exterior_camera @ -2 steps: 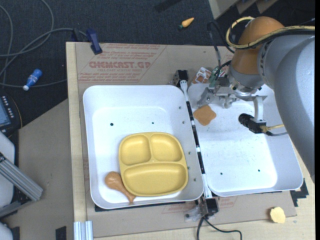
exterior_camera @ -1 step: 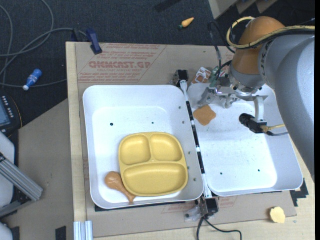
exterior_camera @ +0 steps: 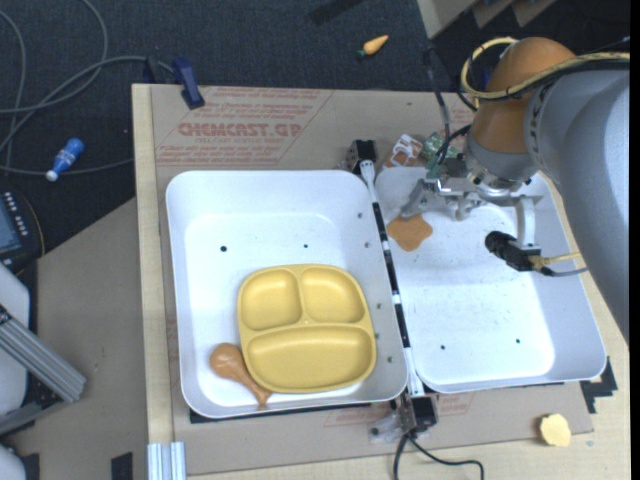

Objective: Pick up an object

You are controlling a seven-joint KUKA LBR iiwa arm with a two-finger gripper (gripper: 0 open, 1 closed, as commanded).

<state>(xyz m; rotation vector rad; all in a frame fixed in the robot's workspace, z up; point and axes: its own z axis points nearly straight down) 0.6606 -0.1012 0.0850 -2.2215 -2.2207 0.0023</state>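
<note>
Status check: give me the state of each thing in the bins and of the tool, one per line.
Yellow tray: flat, upright, in the left bin, its three compartments bare.
Drumstick: lying in the left bin, against the tray's lower left edge.
Tan piece: lying in the right bin, near the divider.
Tool: low over the right bin's upper end, beside the tan piece; grip unclear.
</note>
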